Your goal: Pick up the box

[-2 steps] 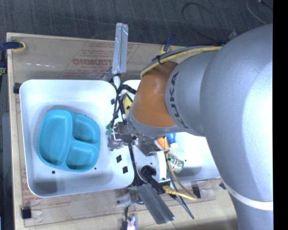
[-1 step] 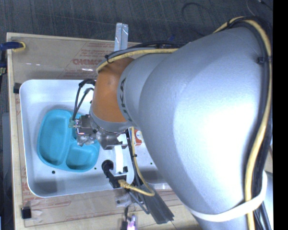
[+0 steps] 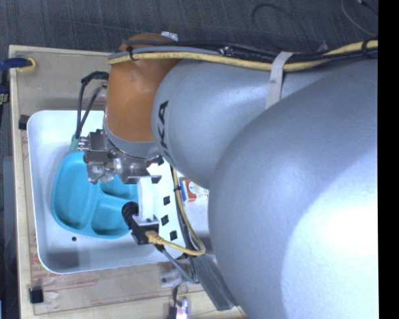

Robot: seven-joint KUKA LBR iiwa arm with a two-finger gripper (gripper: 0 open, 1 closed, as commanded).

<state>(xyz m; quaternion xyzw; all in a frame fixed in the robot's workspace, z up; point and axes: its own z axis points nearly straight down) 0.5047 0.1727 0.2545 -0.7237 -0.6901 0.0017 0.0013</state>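
Grey arm [image 3: 292, 178] bulk blocks most of my view. Beyond it, a red-and-white scrap at its edge may be the box [image 3: 197, 193]; past that, the gripper [image 3: 100, 161] sits over a blue tray [image 3: 86, 205], its state unreadable. The box lies rightward.

A single fixed camera looks down at a slant from above the worktop [image 3: 23, 65], the grey arm [image 3: 286, 178] sweeping in from the right so close to the lens that it covers most of the frame, leaving one white bin [image 3: 43, 238] visible at left.
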